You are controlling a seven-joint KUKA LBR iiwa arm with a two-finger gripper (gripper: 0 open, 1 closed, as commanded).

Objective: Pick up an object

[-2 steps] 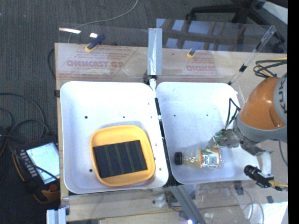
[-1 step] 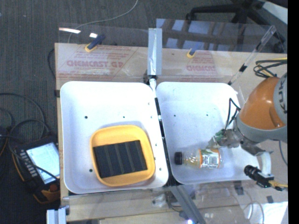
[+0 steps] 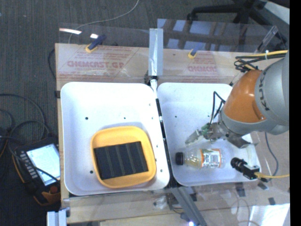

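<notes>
**Nearly over the bottle: line up first, then close**

Just now the gripper [image 3: 201, 134] hangs low in the right bin [image 3: 183, 105], right of the frame's centre, with the arm [image 3: 244, 102] and its orange band bulking above it. Whether the jaws are released or clenched I cannot tell; nothing can be seen held between them.

The likeliest thing to pick is the bottle [image 3: 203, 158]. It lies on its side near the lower edge of the right bin, just below the gripper in the frame, with its black cap pointing left and its label toward the right. Whether the two touch cannot be told.

To do this step well, I judge that the gripper should come over the middle of the bottle's body, not the cap end. The jaws should straddle the bottle across its width, since a round body gripped along its length would likely roll or squirt out. The bottle is clear and looks light, so an off-centre closing may push it toward the bin's lower wall. A straight drop, a firm close and a slow lift would serve best.

Counted:
- Bins: two, side by side.
- Bottles: one, in the right bin.
- Yellow trays: one tray [image 3: 101, 138] with a dark ribbed inset, in the lower part of the left bin [image 3: 84, 105].
- Arms and grippers: one of each.
</notes>
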